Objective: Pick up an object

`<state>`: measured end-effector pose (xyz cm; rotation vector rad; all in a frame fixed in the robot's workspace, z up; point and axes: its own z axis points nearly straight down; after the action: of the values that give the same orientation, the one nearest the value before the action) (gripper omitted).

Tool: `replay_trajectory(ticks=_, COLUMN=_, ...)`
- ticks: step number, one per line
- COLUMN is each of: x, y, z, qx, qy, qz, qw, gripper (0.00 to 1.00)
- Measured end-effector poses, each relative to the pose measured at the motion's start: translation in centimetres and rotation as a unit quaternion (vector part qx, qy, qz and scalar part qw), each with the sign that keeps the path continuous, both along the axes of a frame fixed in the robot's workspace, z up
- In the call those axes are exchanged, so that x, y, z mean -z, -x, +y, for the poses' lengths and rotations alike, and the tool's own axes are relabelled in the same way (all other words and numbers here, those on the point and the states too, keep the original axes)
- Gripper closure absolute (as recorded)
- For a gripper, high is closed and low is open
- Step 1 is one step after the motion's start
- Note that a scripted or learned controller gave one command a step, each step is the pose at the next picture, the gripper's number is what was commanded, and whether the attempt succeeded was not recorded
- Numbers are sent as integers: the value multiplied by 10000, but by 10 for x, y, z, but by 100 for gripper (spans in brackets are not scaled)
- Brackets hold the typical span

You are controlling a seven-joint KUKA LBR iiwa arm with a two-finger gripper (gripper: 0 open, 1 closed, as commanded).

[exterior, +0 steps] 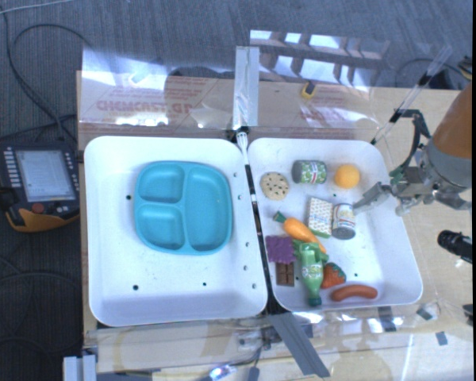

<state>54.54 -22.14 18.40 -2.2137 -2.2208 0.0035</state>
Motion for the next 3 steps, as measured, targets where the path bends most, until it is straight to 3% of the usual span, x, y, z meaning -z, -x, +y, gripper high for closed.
replay_trajectory(ticks=1, x=80, y=-15, z=58, qx=-541, qy=46, qz=-117, qw=9985, gripper=0)
replay_trajectory(ticks=2, x=71, y=-16, z=58, qx=-544, qy=48, qz=-122, qw=9984, gripper=100)
replay_trajectory(ticks=3, x=0, y=-49, z=41, qx=-207, qy=24, qz=-6, qw=9998, gripper=100)
